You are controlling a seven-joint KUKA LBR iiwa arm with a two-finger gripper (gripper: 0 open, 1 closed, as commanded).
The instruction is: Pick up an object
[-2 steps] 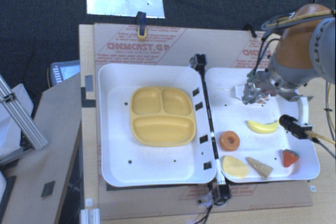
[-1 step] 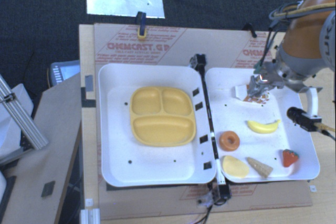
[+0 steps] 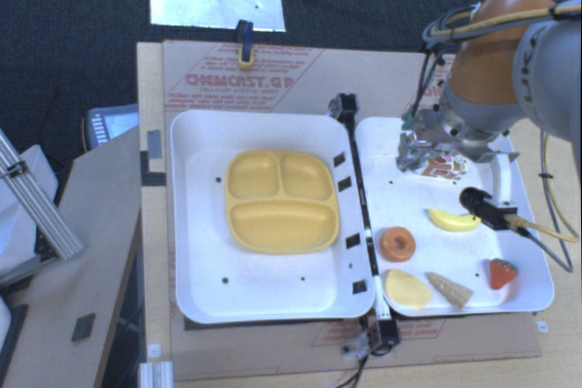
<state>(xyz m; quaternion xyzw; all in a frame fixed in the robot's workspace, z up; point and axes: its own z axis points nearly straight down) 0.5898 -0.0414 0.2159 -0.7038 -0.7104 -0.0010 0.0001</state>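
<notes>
While the gripper [image 3: 420, 152] hangs low over the snack packet [image 3: 443, 164], I cannot tell if its fingers are open or closed.
The packet lies right under and just beside them, in the right bin [image 3: 532, 295]; farther off lie a banana [image 3: 452, 220], doughnut [image 3: 397, 243], strawberry [image 3: 502, 273]. The left bin [image 3: 195, 277] holds a yellow tray [image 3: 275, 201].

Red mirrored lettering, seemingly "CHEMCAST GP", runs across the brown sheet [image 3: 273, 73] behind the bins.

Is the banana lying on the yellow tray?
No, the banana lies in the right bin, while the yellow tray sits in the left bin.
</notes>
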